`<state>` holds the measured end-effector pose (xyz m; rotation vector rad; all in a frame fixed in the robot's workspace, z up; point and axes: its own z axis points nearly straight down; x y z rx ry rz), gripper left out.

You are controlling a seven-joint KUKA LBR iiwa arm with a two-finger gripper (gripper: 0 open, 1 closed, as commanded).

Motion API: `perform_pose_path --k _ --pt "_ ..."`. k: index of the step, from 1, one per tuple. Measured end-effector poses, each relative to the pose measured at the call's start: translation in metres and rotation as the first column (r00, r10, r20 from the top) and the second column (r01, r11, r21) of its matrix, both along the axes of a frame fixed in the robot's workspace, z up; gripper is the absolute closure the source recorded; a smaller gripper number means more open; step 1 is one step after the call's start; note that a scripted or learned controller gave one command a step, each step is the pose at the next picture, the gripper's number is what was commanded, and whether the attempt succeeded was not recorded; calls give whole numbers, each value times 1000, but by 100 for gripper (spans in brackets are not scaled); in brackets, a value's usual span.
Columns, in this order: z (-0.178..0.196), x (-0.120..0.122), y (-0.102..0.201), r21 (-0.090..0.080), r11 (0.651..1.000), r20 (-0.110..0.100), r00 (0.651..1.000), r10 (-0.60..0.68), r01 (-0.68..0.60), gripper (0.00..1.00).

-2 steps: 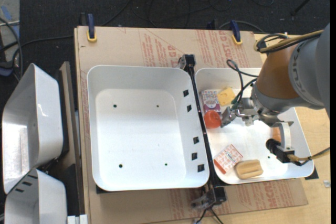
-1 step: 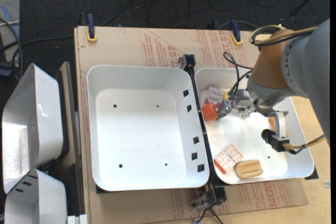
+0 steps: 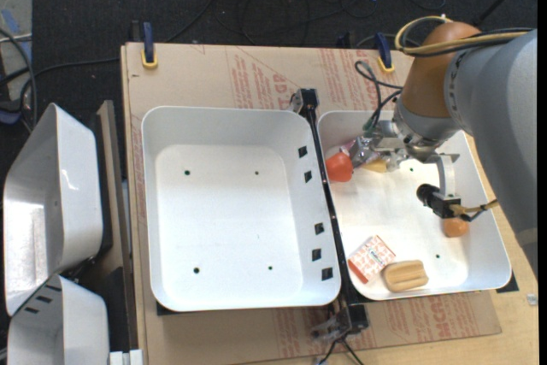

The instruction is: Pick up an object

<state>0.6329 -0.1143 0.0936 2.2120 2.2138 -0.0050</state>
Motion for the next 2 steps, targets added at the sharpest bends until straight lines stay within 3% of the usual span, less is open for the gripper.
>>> perform_pose_path --k 1,2 --pt "-1 -81 4 7 1000 -11 1000 -9 9 0" --pt "-1 9 19 10 1000 -2 1000 5 -5 0"
